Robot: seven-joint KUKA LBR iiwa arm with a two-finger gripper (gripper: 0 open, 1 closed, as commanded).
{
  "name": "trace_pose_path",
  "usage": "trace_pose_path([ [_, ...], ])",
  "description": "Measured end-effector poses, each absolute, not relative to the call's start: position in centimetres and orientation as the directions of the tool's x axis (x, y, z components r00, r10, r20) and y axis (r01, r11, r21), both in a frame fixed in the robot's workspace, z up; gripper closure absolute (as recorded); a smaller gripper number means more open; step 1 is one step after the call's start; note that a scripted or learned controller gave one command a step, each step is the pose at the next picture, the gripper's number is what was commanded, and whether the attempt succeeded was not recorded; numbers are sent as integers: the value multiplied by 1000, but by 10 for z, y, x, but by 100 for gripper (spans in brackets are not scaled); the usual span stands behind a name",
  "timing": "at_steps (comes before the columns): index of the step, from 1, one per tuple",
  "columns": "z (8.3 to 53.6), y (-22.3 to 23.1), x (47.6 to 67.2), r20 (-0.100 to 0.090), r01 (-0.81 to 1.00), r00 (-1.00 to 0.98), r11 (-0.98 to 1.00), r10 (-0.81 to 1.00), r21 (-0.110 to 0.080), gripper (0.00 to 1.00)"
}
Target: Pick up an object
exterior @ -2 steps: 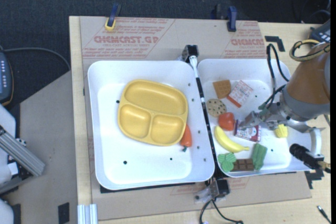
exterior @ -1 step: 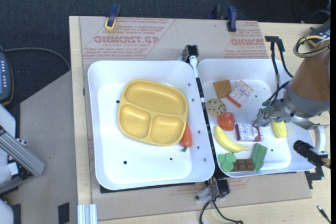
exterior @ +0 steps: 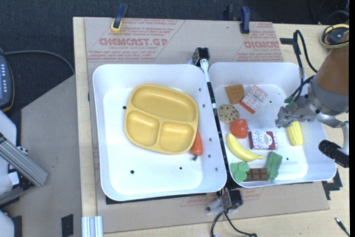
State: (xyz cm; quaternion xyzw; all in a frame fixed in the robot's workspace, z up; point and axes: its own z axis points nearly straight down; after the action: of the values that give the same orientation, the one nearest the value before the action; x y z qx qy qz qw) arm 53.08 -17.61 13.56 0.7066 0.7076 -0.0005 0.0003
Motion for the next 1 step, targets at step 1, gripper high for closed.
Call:
trace_pose_path([
  [1, 176, -178, 537, -1, 1000, -2, 2, 1000, 0, 100],
])
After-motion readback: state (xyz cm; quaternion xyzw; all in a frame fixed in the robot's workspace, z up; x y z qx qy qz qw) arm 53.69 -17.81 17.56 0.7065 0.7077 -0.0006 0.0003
